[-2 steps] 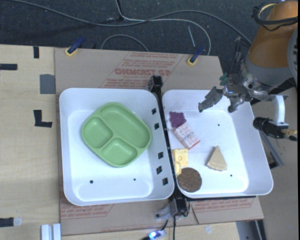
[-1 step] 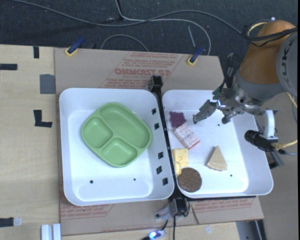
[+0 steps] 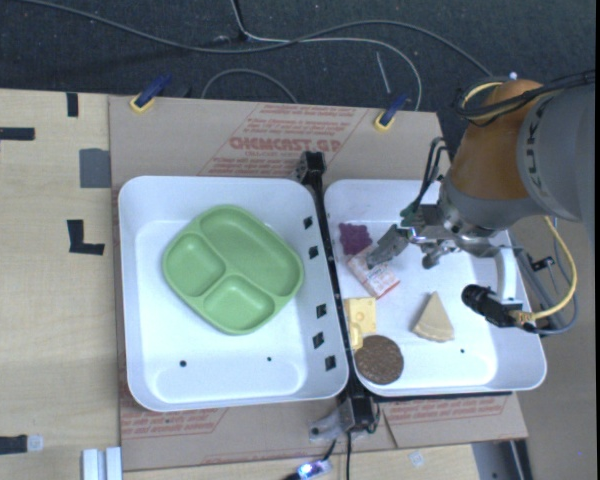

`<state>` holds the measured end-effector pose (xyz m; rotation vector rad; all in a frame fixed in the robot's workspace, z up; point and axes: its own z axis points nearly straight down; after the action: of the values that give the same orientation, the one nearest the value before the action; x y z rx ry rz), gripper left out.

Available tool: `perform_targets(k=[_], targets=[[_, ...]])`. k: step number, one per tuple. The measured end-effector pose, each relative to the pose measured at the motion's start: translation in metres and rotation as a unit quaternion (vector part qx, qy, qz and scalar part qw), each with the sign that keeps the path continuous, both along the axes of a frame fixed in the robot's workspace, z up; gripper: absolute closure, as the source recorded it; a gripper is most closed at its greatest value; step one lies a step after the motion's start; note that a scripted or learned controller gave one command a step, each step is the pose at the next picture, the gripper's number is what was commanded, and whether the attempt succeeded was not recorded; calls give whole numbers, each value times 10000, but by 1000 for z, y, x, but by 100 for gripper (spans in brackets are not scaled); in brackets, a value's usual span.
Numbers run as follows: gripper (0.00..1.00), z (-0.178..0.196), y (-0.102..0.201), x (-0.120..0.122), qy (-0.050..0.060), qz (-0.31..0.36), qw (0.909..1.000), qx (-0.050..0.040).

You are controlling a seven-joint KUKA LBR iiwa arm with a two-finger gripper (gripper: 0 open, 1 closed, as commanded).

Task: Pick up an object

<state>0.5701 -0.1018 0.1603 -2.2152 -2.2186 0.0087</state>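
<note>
**White bins, arm over the right one**

White plastic bins sit side by side on a cardboard sheet [image 3: 280, 133] atop the wood bench [image 3: 40, 298]. Left bin [image 3: 145, 368] holds a green 3-compartment plate [image 3: 232, 268], turned at an angle, roughly mid-bin.

Right bin [image 3: 500, 373] holds the small stuff: purple lump [image 3: 354, 236] near the upper left, a pinkish-white wrapped packet [image 3: 373, 278] just below it, yellow cheese-like square [image 3: 360, 318] against the left wall, brown round cookie-like disc [image 3: 379, 359] at the near edge, touching or just beside the yellow square, & a pale tan wedge [image 3: 434, 319] toward the middle-right.

Arm [image 3: 520, 158] comes in from the right, orange band above the wrist. Gripper [image 3: 388, 251] hangs low over the right bin's upper left w/ fingers spread apart, nothing seen between them. One grey finger [image 3: 385, 245] slants down toward the packet, tip just at or over the packet's top edge; can't tell if it touches. Purple lump sits just beside the finger.

Black divider strip [image 3: 325, 268] runs between the bins. Cables [image 3: 310, 38] trail across the dark floor behind.
</note>
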Motion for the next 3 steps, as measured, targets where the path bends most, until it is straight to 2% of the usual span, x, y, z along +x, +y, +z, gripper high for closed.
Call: perform_targets(k=[1,2,3], targets=[[0,-65,5,-1,0,-1,10000,-1],[100,-50,5,1,-31,6,10000,-5],[100,10,-2,3,-61,-3,10000,-7]])
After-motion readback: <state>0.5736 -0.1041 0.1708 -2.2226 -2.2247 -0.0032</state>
